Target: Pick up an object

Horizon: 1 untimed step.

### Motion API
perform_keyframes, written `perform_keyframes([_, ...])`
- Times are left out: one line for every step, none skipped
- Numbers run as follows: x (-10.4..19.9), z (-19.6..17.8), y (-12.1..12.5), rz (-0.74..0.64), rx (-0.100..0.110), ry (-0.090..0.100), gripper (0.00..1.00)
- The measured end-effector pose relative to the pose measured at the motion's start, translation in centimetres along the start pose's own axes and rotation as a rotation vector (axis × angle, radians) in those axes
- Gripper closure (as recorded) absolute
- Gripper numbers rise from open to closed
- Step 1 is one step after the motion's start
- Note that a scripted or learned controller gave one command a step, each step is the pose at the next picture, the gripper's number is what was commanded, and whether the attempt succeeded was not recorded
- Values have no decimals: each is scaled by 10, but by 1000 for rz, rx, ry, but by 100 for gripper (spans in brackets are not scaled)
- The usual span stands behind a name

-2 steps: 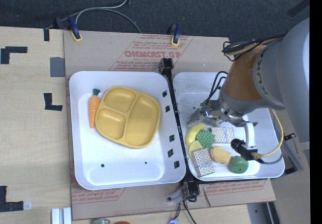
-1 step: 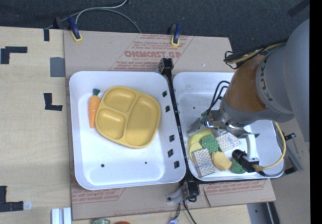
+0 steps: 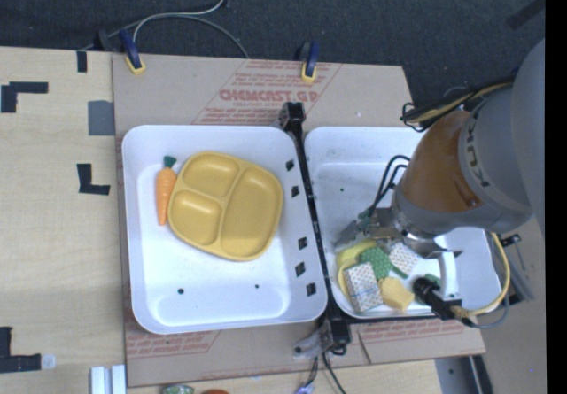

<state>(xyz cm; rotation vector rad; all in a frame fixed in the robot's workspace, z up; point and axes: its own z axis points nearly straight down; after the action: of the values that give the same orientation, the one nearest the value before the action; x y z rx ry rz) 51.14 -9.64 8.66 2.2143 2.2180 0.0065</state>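
— So, where is your claw [image 3: 383,240] right now?

— Down in the right bin [image 3: 354,166], over its near half, just above a small heap of play food. My own wrist and the orange band [image 3: 443,173] cover most of it, so I cannot tell how the claw stands.

— And the things you might pick?

— They lie in a clump at the near left corner of that bin, right beside and under my claw. A white checked block [image 3: 361,285] sits nearest the bin's front wall, tilted, its long side running roughly from far left to near right. A yellow piece [image 3: 396,295] lies touching it on the right. A green bumpy piece [image 3: 379,260] rests just behind them, and a second checked piece [image 3: 404,258] peeks out next to my wrist.

— Anything unclear?

— Plenty. The heap overlaps itself, so I cannot say what each piece is or where one ends. A yellow rim [image 3: 348,256] behind the green piece is partly hidden by my claw.

— And the other bin?

— The left bin [image 3: 142,233] holds a yellow divided plate [image 3: 225,204], lying flat, with an orange carrot [image 3: 164,192] touching its left edge, green top pointing away from the camera, long axis running near to far. Both bins rest on cardboard [image 3: 257,96] on the tabletop [image 3: 49,233].
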Motion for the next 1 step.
perform_keyframes([-3, 0, -11, 0, -1, 0, 0])
